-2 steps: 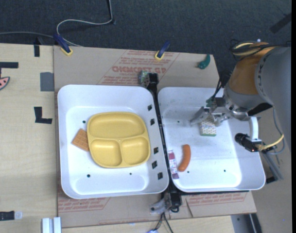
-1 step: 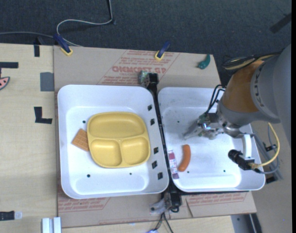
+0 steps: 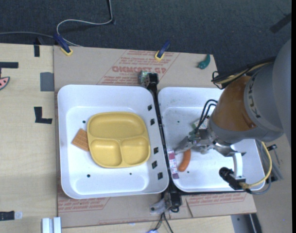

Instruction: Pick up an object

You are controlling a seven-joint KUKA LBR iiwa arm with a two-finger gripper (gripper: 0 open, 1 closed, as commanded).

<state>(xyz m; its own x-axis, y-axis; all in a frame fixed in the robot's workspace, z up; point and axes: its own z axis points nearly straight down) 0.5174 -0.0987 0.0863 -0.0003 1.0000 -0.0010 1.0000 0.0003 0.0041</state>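
Jaws low in the right bin, just above the orange carrot-like piece; whether they are parted or closed I cannot tell.

Reaching in from the right, the arm (image 3: 245, 108) with its orange band hangs over the right bin (image 3: 245, 181), and the gripper (image 3: 192, 142) sits near that bin's left wall. An orange carrot-like piece (image 3: 185, 160) lies on the bin floor just beneath and slightly forward of it, not visibly between anything. A small pink-and-white packet (image 3: 171, 161) lies beside the piece against the divider. In the left bin (image 3: 70, 130) rests a yellow three-compartment tray (image 3: 118, 139), with a brown wafer-like piece (image 3: 81, 140) tucked partly under its left edge.
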